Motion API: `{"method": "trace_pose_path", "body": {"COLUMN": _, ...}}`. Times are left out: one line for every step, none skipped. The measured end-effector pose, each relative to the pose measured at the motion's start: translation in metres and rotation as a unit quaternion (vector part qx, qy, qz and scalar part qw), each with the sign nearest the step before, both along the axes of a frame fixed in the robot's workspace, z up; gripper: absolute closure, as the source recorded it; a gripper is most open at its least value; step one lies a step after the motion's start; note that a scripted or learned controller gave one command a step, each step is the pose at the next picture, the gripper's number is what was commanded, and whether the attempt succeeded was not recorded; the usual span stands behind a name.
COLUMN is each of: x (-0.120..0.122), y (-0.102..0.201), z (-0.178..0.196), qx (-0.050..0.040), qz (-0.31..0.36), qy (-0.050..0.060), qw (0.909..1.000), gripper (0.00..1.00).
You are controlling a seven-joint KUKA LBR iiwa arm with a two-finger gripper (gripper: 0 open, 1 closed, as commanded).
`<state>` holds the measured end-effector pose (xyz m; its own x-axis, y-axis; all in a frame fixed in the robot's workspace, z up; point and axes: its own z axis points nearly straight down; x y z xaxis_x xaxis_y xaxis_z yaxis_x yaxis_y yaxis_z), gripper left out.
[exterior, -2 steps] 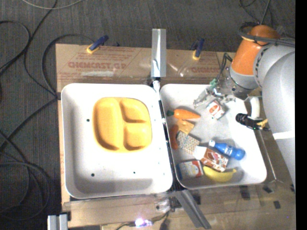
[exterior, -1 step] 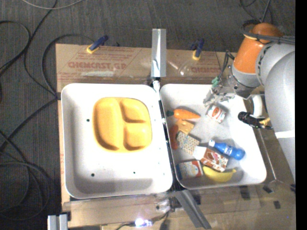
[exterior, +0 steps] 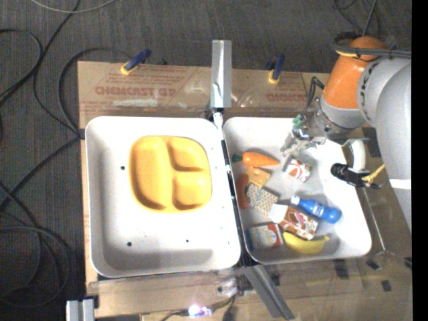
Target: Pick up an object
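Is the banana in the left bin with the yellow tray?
No, the banana lies in the right bin, near its front edge; the tray sits in the left bin.

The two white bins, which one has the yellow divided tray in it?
The left bin holds the yellow divided tray, lying flat near its middle. The right bin holds a jumble of small items instead, such as a banana and a carrot.

The grey arm (exterior: 394, 105) reaches in from the right, its orange band (exterior: 344, 79) angled down-left toward the end effector (exterior: 299, 138), which hangs low.
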<state>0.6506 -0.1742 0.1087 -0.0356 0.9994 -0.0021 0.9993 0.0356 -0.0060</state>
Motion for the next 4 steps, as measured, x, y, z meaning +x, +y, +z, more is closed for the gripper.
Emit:
{"method": "trace_pose_path", "body": {"x": 0.0, "y": 0.0, "z": 0.0, "qx": 0.0001, "qz": 0.0, "qy": 0.0, "qw": 1.0, "gripper": 0.0}}
{"method": "trace_pose_path", "body": {"x": -0.062, "y": 0.002, "z": -0.02, "qx": -0.0003, "qz": -0.04, "qy": -0.008, "qw": 0.9992, "gripper": 0.0}}
{"method": "trace_pose_path", "body": {"x": -0.072, "y": 0.005, "z": 0.032, "qx": 0.0012, "qz": -0.082, "qy": 0.0, "qw": 0.9966, "gripper": 0.0}}
{"method": "trace_pose_path", "body": {"x": -0.061, "y": -0.02, "z": -0.012, "qx": 0.0054, "qz": -0.082, "qy": -0.003, "qw": 0.9966, "gripper": 0.0}}
